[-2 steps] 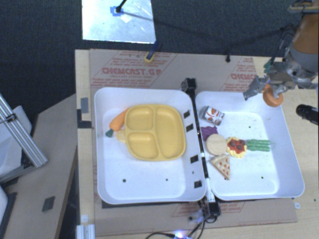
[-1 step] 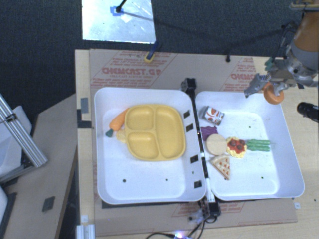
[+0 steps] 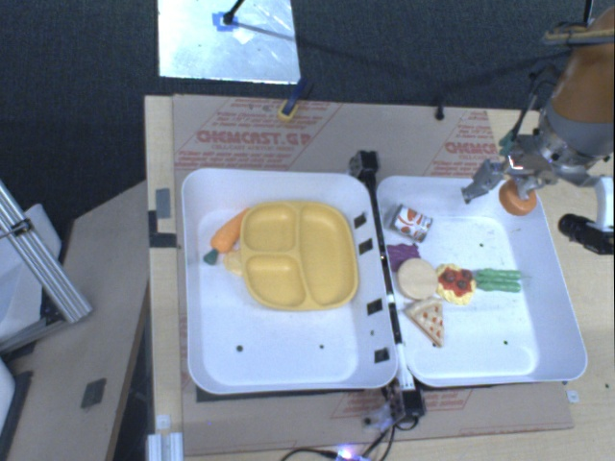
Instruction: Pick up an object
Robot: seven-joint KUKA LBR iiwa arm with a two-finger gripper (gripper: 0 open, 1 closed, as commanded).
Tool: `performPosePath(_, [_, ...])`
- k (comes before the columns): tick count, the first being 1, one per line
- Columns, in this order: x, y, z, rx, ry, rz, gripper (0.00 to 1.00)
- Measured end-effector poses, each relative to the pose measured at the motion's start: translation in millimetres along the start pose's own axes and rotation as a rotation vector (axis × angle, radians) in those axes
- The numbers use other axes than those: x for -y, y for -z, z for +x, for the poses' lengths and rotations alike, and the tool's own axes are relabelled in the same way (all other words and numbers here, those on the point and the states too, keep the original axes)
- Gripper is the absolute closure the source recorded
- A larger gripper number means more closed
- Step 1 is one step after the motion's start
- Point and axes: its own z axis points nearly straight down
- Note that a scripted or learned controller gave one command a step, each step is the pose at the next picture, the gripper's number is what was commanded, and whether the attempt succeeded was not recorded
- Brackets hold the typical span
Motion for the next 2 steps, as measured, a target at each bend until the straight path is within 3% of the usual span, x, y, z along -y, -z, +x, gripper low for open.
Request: performPosePath(2, [13.5,-97.3,1.3,-0.001,0.001,0.001,0.0])
